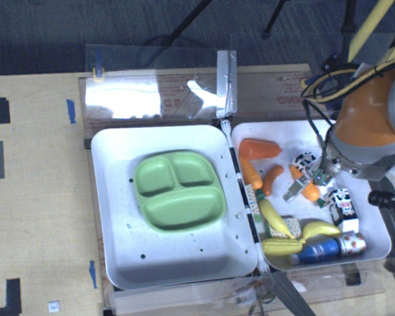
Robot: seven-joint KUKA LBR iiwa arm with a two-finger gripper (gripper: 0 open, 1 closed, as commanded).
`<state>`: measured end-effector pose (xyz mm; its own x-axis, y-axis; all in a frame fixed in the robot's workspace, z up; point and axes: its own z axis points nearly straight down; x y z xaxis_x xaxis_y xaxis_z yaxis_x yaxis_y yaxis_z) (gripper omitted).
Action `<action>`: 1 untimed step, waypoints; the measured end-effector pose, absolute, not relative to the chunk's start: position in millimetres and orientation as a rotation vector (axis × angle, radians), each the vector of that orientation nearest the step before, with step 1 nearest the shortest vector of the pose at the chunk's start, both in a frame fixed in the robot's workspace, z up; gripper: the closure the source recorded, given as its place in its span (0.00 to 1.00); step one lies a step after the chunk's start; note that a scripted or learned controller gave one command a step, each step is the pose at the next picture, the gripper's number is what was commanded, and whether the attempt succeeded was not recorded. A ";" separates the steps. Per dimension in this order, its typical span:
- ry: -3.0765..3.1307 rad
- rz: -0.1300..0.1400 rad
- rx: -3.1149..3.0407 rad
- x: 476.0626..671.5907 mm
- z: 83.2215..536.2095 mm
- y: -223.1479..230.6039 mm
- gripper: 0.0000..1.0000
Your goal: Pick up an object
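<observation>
The arm's bulk hides part of the right bin (383, 239), where the gripper (310, 183) hangs over a small orange toy (311, 192), grip impossible to tell, on a wooden bench (41, 217) above dark carpet (56, 29).

Arm (369, 127) at right edge of frame: bulky rounded housing, light grey, smooth shell. Broad orange band wraps the segment above the wrist, glossy, with a pale highlight near its upper edge. Grey collar below the band, slightly darker where it curves under. Yellow and black cables (326, 84) loop across the top of the orange section at upper right, bundled loosely. Wrist narrows to a small dark metal fitting with silvery parts. Gripper (304, 184) small and slim against the arm's bulk: grey metallic, thin, with a touch of green at the mount. Screws and markings too small to read.
</observation>
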<state>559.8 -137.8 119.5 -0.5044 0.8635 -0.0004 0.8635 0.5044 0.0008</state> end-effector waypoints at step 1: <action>2.760 0.027 1.429 576.0 105.3 -169.7 0.00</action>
<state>576.0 -169.7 105.3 -0.5769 0.8165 -0.0218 0.8160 0.5773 0.0306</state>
